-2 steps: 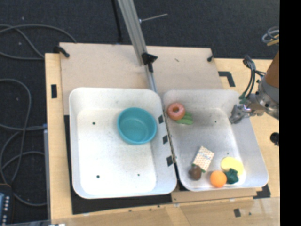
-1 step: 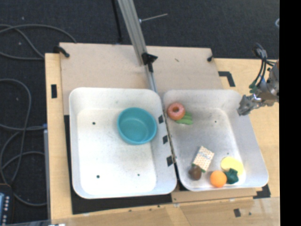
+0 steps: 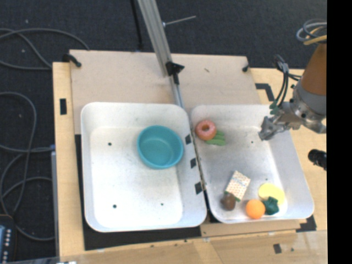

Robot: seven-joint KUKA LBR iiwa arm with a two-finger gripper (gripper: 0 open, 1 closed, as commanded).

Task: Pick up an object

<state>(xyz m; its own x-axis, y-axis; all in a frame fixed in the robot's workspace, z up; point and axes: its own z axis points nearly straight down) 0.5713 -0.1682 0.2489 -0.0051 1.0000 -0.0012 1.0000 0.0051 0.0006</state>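
Approach step, nothing grasped. Gripper (image 3: 268,130) hovers over right bin (image 3: 242,147), far-right rim; jaw state: cannot tell. Nearest candidate, pink donut (image 3: 206,129), lies left of gripper. Next: choose target, descend.

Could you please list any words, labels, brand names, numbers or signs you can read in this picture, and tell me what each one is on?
No text can be read anywhere.
The small box in the right bin has a speckled pattern, too small and blurred to tell whether it is print.
The blue bowl, the pink ring, the orange ball and the gripper show no markings.
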